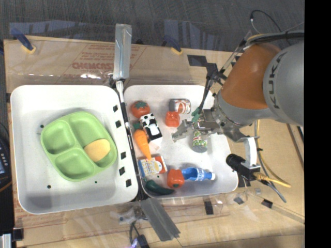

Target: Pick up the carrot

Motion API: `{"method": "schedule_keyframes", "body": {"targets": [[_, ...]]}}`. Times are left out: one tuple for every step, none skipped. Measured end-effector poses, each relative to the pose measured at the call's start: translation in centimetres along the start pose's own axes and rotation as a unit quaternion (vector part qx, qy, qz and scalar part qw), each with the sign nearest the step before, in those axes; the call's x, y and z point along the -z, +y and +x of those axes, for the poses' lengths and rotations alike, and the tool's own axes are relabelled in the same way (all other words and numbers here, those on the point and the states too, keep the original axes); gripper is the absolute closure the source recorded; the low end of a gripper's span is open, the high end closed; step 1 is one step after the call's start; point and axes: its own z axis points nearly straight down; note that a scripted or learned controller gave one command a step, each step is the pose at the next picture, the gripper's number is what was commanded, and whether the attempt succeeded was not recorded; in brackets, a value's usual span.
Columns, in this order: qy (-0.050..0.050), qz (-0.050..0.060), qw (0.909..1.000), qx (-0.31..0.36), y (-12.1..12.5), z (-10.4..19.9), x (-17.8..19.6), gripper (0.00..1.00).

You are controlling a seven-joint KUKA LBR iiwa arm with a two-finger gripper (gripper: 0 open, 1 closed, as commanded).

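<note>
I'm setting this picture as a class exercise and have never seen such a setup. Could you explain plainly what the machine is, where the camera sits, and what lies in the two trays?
One camera looks down at a slant on a bench with two white bins. The grey and orange robot arm reaches in from the right; its gripper hangs over the right bin, near a small jar. That bin holds toy food: the carrot it must pick up, a tomato, a can and a blue bottle. The left bin holds a green divided plate with a yellow lump.
</note>
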Motion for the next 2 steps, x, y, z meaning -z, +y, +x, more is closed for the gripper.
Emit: {"method": "schedule_keyframes", "body": {"targets": [[0.0, 0.0, 0.998, -0.064, -3.5, 5.9, -3.5, 0.0], [0.0, 0.001, 1.0, -0.007, 3.0, 2.4, -12.4, 0.0]]}}
